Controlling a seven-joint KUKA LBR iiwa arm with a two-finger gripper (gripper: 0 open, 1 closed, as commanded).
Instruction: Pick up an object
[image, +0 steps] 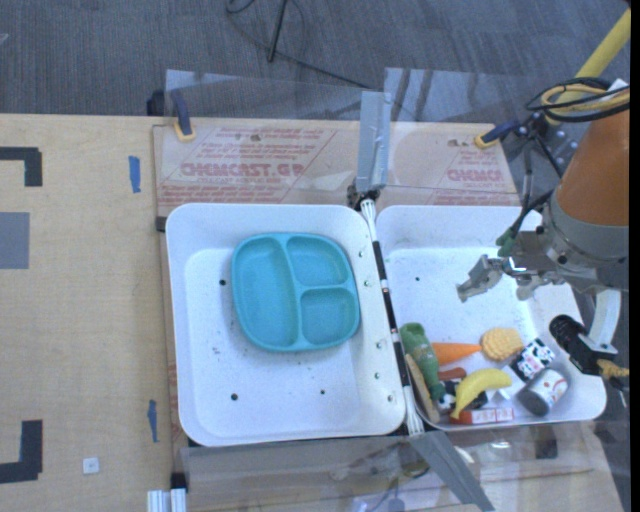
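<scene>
Toy food pile (480, 375) in rt bin's (440, 240) near corner: banana (478, 388), carrot (452, 351), green veg (422, 360), waffle-like biscuit (502, 343), small cow-print carton (534, 358), grey can (543, 392). Gripper (487, 278) just above pile, over bare bin floor, fingers spread, nothing between. Teal divided plate (296, 291) in lt bin (200, 400), well apart.

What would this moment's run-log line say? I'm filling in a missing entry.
arm: over right bin | gripper: above bare floor, nothing seen held | toys: banana, carrot clustered near edge | left bin: teal plate
</scene>
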